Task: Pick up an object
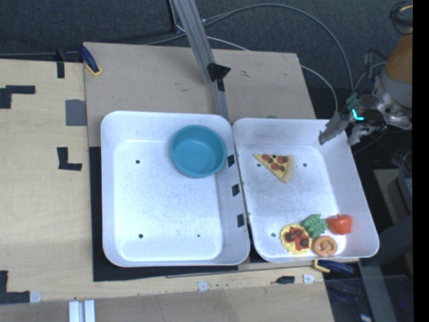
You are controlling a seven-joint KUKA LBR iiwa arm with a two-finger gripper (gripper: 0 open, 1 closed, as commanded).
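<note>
Gripper (333, 133): over right bin's (348, 180) far right corner, grip state indeterminate | pizza slice (276, 164): far half | blue bowl (198, 151): left bin (127, 200).

Robotics lab bench, two white bins (167, 247) sitting side by side on a taped plywood board (134, 79), cables (281, 12) trailing across dark carpet at upper frame, metal pole (194, 32) slanting in from upper centre

Camera: single, fixed above bench | Facing: down, slanted | Frame: both white bins (167, 250) | My arm (395, 79): enters right
</note>
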